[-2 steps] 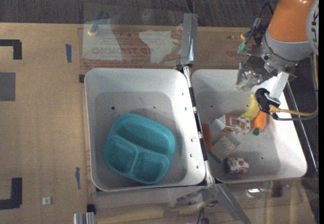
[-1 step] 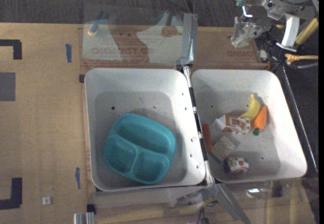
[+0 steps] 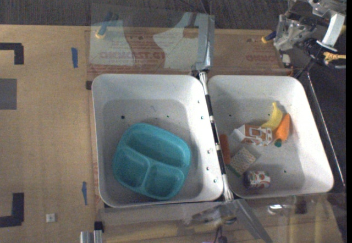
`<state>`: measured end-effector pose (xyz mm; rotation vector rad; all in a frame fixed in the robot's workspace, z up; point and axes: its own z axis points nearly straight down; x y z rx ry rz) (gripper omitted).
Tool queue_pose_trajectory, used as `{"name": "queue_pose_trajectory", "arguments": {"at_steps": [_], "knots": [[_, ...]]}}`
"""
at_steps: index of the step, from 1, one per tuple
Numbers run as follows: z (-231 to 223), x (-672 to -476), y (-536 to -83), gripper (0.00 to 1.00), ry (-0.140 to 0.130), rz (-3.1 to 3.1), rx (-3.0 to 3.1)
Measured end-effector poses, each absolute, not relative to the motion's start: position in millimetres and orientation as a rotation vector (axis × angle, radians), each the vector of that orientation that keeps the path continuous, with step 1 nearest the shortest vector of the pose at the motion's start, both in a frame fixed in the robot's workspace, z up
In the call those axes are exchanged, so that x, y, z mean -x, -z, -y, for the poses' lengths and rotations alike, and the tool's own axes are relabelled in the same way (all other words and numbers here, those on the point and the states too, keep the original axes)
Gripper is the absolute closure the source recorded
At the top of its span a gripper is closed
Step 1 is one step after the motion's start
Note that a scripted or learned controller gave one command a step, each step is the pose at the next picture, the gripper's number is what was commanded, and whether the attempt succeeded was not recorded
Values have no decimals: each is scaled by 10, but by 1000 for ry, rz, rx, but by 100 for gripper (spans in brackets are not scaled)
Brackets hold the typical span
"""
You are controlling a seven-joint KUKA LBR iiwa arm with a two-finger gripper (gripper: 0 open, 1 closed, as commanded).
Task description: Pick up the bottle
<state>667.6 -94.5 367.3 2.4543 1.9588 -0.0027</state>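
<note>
The bottle [image 3: 257, 180] is small and pale with a red label. It lies on its side near the front of the right bin [image 3: 313, 126]. My gripper [image 3: 287, 36] hangs at the view's top right, past the right bin's back rim and far from the bottle. I see nothing held in it.
Behind the bottle in the right bin lie a tan cracker box [image 3: 243, 159], a small carton [image 3: 253, 135], a yellow banana [image 3: 273, 116], an orange carrot [image 3: 282, 130] and a red stick [image 3: 224, 149] along the left wall. A teal divided plate [image 3: 152, 160] rests in the left bin [image 3: 104, 126].
</note>
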Motion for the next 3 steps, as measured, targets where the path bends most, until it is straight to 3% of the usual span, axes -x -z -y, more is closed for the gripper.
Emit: {"name": "queue_pose_trajectory", "arguments": {"at_steps": [2, 3], "knots": [[2102, -6674, -3931, 100, 4, -1571, -2720], [2064, -6695, -4013, 100, 8, -1579, -2714]]}}
